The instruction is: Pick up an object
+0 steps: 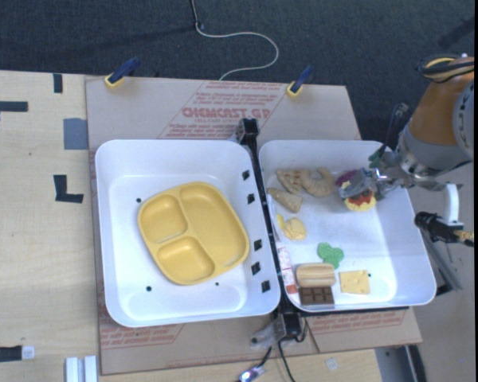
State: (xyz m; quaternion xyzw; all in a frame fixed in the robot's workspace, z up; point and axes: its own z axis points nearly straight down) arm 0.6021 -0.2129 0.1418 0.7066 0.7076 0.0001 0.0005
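Fingers [358,186] of the gripper sit low in the right bin [398,237], over a small red-and-yellow toy [361,202] near its upper right wall; whether they are open or closed, or hold anything, cannot be told from the camera view. Other play food lies nearby: tan pieces [304,181] just to the left, a green piece [330,254], a cheese slice [354,282] and a brown block [316,295] nearer the front. A yellow divided plate [193,231] fills the left bin [119,237]. The likely risk: the toy sits close to the wall and its neighbours, so a closing grip may slip off or nudge it aside.
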